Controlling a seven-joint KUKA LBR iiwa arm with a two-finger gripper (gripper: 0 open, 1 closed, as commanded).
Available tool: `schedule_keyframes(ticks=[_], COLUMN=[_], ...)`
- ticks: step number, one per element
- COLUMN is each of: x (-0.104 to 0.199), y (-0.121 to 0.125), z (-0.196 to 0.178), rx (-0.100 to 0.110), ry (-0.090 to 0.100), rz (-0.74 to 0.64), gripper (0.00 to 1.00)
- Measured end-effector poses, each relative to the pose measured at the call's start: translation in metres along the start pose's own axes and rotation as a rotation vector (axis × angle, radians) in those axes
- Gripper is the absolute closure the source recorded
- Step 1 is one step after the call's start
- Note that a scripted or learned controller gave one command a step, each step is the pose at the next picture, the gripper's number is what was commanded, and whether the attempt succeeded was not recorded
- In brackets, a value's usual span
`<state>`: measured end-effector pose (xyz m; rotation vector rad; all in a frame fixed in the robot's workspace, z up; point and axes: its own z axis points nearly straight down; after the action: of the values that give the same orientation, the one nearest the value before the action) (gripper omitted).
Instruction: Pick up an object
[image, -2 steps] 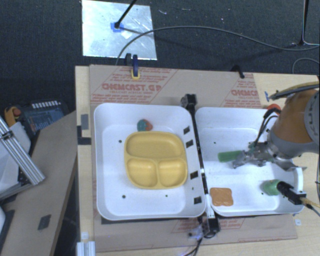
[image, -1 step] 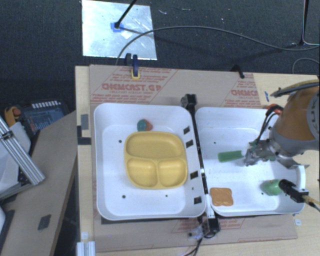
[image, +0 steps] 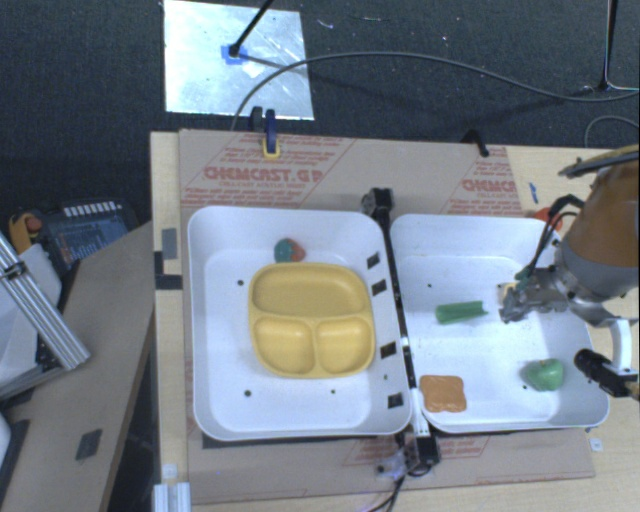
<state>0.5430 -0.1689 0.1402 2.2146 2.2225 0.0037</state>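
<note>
My claw (image: 512, 303) hangs over the right bin (image: 480, 240), its state unclear, near the green stick (image: 460, 312); the left bin (image: 215, 330) holds a yellow tray (image: 308, 318).

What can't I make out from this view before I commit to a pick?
- Gripper, camera view: too small and blurred to read how its fingers stand.
- Arm, camera view: cut off by the right edge.
- Round object behind the yellow tray: too small to identify; the tray's rim hides its near side.
- Green lump, right bin: blurred, shape unclear.
</note>
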Motion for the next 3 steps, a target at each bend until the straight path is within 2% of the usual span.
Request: schedule_keyframes(ticks=[2, 3], x=[-0.002, 0.052], y=[-0.001, -0.008], z=[-0.088, -0.078], rx=[-0.002, 0.003], ry=[-0.001, 0.003], rz=[-0.001, -0.006], gripper=[1.00, 1.00])
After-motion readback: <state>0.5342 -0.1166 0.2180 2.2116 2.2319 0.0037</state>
